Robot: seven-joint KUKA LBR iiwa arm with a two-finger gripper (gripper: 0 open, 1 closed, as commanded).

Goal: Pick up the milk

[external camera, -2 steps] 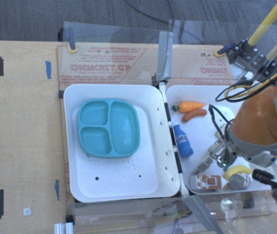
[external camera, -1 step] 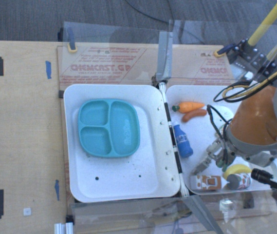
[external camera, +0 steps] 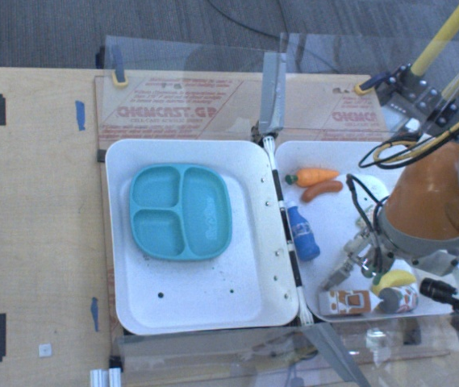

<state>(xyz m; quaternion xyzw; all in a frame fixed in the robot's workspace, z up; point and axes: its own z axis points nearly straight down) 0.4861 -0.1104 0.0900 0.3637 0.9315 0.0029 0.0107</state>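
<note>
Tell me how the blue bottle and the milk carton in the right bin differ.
The blue bottle is blue with a white cap, while the milk carton is white with brown markings. The blue bottle lies along the right bin's left wall, lengthwise toward the camera; the milk carton lies crosswise at the near edge. The tool hangs closer to the milk carton. Both lie on their sides.

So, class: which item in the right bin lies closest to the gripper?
The yellow banana, right beside the gripper; the blue bottle and carrot lie farther off.
</note>
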